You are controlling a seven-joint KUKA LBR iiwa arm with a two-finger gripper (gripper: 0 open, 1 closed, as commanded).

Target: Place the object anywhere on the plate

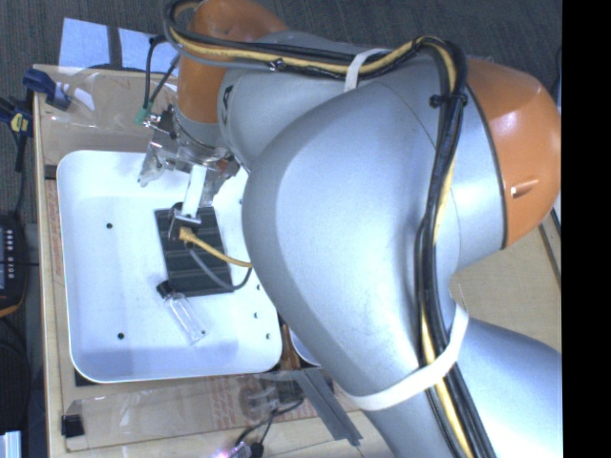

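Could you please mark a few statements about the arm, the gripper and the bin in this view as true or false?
1. The gripper is over the left white bin. True.
2. The arm enters from the view's left. False: it reaches in from the right.
3. A yellow cable crosses the gripper's dark body. True.
4. The arm's band above the wrist is blue. False: it is orange.

second bin point(291, 349) mostly hidden behind arm point(382, 218), plate unseen, fingers' state unclear
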